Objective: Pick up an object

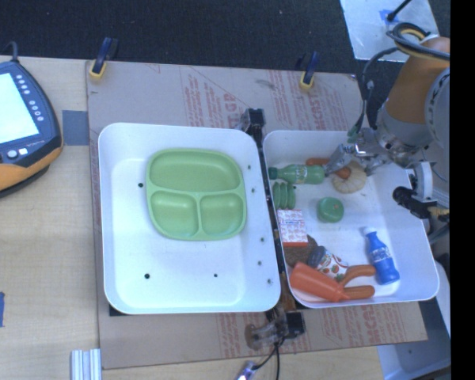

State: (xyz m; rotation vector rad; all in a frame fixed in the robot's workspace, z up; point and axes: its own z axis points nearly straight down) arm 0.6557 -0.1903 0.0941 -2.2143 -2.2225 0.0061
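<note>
Arm [416, 93] reaches in from the right, wrist bent down over the right bin [416, 287]. Gripper [350, 158] sits low at a tan round object [350, 182] near the bin's far edge, touching or just above it. Grip state: can't tell.

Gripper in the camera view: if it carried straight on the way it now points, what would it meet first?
Most likely the tan, bun-like object just beneath the gripper in the right bin. The green bottle lies further left. Depth is unclear from this slant.
</note>
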